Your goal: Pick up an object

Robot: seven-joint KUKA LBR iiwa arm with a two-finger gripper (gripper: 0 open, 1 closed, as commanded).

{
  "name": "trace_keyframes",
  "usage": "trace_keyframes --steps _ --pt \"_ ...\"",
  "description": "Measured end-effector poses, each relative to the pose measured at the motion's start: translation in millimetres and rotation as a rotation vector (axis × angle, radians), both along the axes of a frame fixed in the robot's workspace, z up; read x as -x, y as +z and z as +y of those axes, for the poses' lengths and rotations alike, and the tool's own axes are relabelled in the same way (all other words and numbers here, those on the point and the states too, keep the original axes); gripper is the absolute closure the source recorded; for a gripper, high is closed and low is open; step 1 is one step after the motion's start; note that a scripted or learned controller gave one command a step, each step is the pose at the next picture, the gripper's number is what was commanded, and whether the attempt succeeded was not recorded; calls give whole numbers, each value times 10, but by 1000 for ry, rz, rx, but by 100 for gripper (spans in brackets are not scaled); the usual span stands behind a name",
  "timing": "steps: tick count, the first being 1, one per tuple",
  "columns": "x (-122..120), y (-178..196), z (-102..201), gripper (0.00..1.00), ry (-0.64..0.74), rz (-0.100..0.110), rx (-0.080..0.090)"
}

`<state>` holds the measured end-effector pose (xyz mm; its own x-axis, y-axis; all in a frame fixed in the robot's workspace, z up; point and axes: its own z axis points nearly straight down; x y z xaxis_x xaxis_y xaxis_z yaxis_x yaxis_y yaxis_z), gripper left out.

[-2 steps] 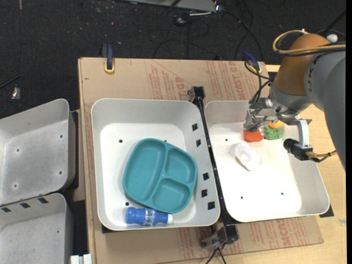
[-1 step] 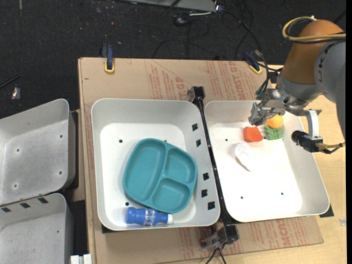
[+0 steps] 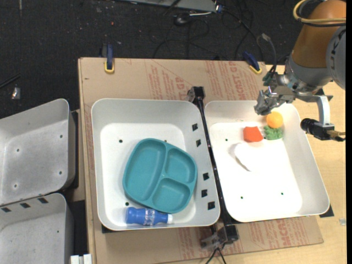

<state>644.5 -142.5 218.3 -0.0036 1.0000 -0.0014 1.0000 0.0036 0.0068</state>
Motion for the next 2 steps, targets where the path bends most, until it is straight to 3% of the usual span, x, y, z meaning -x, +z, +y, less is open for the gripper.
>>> trace_keyframes --steps 1,2 --pt "-10 311 0 100 -1 2 0" --pt "145 391 516 100 4 6 -3"
